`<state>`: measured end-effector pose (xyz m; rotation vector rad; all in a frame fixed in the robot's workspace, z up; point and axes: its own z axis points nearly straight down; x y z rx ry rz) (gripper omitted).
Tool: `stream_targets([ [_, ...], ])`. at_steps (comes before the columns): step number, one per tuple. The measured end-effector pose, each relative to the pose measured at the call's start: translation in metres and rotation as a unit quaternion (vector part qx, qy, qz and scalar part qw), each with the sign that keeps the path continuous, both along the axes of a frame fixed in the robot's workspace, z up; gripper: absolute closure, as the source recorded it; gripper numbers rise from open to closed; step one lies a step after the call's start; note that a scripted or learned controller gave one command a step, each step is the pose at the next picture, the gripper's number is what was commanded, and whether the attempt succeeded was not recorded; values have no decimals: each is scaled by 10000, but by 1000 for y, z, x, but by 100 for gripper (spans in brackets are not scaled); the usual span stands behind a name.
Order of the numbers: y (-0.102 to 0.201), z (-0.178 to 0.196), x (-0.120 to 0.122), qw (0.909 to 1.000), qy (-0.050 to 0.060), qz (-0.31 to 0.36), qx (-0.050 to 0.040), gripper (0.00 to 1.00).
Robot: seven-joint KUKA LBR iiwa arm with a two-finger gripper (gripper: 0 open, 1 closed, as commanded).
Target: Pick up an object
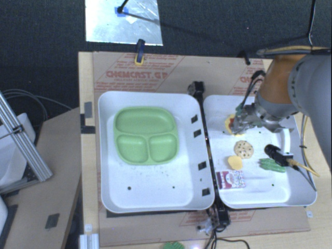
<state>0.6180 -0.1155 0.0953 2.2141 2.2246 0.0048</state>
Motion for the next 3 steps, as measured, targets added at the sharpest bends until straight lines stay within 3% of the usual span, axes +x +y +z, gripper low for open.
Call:
stream_targets([
  [1,0,0,0,10000,0,1,0,0],
  [3,-32,-9,52,10000,-11,7,-5,0],
])
